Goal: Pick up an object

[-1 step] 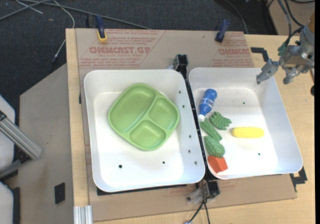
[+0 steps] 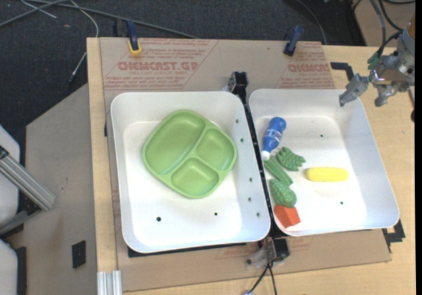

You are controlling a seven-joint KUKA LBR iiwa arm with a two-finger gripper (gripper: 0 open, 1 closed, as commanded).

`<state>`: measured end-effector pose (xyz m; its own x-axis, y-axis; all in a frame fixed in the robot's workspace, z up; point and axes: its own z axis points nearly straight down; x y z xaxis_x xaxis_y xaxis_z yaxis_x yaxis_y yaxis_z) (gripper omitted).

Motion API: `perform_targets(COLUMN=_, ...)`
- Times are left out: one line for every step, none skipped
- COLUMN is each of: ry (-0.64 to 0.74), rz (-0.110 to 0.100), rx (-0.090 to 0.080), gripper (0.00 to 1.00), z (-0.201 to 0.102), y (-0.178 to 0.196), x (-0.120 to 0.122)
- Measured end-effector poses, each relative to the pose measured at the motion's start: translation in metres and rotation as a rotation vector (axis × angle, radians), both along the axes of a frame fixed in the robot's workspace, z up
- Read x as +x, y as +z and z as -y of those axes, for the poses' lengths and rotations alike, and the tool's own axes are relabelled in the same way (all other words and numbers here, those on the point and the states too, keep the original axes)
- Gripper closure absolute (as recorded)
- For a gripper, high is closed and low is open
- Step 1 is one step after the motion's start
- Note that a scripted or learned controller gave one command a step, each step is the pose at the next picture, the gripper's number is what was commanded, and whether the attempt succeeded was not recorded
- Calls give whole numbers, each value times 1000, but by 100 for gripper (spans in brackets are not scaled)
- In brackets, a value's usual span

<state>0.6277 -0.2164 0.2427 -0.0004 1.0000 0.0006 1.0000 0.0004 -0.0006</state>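
Observation:
The right bin (image 2: 369, 155) holds a blue and white bottle (image 2: 272, 135), a leafy green toy (image 2: 285, 158), a second green piece (image 2: 282, 190), a yellow corn cob (image 2: 326, 174) and an orange block (image 2: 287, 216). They lie mostly along the bin's left side, with the corn nearer the middle. My gripper (image 2: 366, 94) hangs over the bin's far right corner, well away from all of them. Its fingers (image 2: 349, 93) are spread apart and it is open, with nothing between them.
The left bin (image 2: 132, 214) carries a light green divided plate (image 2: 190, 153). A black divider with clips (image 2: 239, 81) runs between the bins. Cardboard sheeting (image 2: 158, 63) lies under both, clamped at the back. Cables and boxes sit beyond the bench.

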Motion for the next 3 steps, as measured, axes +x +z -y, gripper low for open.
perform_targets(ry=1, rz=-2, rx=1, gripper=0, z=-7, y=-58, x=0)
perform_targets(ry=2, rz=-5, rx=2, gripper=0, z=-12, y=-106, x=7)
perform_targets(ry=1, rz=-7, rx=2, gripper=0, z=-13, y=-159, x=6)
